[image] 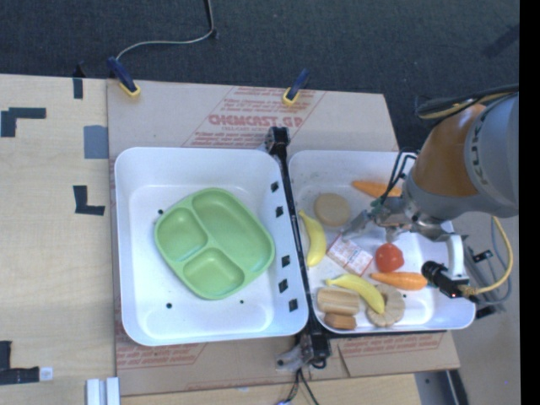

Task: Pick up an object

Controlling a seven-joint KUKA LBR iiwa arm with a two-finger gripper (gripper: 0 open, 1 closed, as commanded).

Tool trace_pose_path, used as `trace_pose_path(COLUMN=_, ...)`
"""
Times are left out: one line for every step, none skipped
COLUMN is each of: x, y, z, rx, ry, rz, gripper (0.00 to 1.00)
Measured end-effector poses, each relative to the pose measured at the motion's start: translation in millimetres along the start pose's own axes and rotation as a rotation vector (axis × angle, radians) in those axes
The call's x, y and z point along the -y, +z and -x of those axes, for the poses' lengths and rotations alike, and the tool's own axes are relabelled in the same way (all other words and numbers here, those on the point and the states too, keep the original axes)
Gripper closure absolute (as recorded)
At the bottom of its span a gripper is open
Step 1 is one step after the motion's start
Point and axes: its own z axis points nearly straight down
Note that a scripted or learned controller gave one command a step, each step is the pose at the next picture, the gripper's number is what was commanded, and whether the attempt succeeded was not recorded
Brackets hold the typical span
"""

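dark carpet behind, wood bench with a cardboard sheet [253,116] clamped under two white bins. camera view: left bin [135,310] carries a green divided plate [213,241]. right bin [460,315] carries the toy food: tan round patty [332,208], yellow banana [315,239] along the divider, pink-white packet [348,255], red tomato [389,256], carrot [401,281], second banana [361,288], hot dog [339,304], another carrot [375,189] at the back. the gripper [377,220] hangs low over the bin middle, between patty and tomato, just above the packet. we cannot tell how its tips stand, and nothing shows held. we judge the packet or tomato the nearest target; we'd centre over one item, clear its neighbours, then descend straight.
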Motion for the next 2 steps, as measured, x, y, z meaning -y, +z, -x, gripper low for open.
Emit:
trace_pose_path(x=-54.4, y=-9.7, z=46.2, rx=0.000, ry=0.001, rz=-0.018, gripper=0.00)
trace_pose_path(x=-106.2, y=19.5, z=22.4, rx=-0.003, ry=0.004, rz=-0.038, gripper=0.00)
